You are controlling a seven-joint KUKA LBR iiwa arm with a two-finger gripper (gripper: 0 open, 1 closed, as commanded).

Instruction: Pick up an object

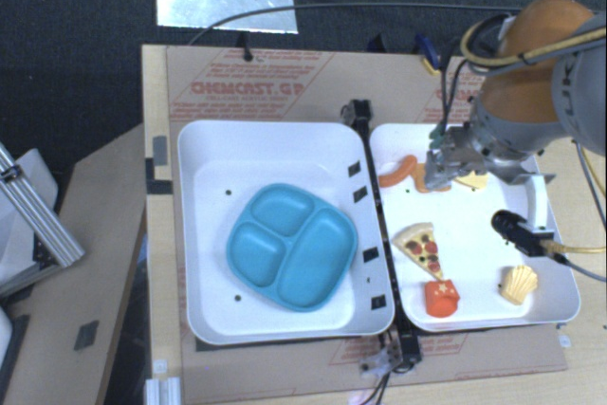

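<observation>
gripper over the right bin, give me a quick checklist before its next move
1. Gripper is over the right bin, at its far left part: ok.
2. A target lies close: the orange curved toy is just left of it: ok.
3. Fingers open or shut: cannot tell.
4. Something held between the fingers: cannot tell.
5. Other pickable things lie apart from one another: pizza slice, red toy, shell-shaped toy: ok.
6. Blue divided plate sits in the left bin, away from the gripper: ok.
</observation>
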